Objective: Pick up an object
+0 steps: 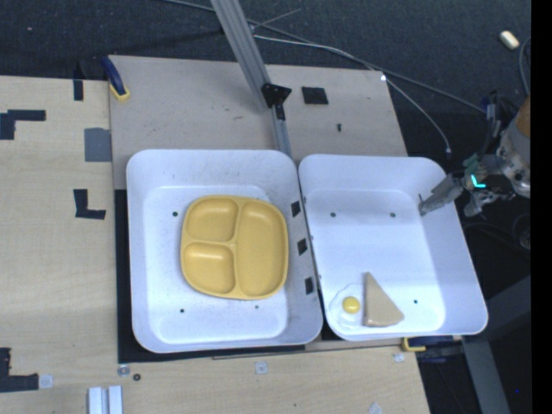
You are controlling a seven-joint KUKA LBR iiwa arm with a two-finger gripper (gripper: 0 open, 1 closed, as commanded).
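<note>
While the gripper hangs over the right rim of the right bin, I cannot tell how its fingers stand. A wedge and a yellow ball lie near this bin's front edge; a yellow tray fills the left bin.

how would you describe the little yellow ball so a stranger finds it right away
Start at the right-hand white bin and go to its near-left corner. Two small things lie there side by side: a tan wedge and, just left of it, the yellow ball. It is round, bright yellow and the smaller one.
</note>
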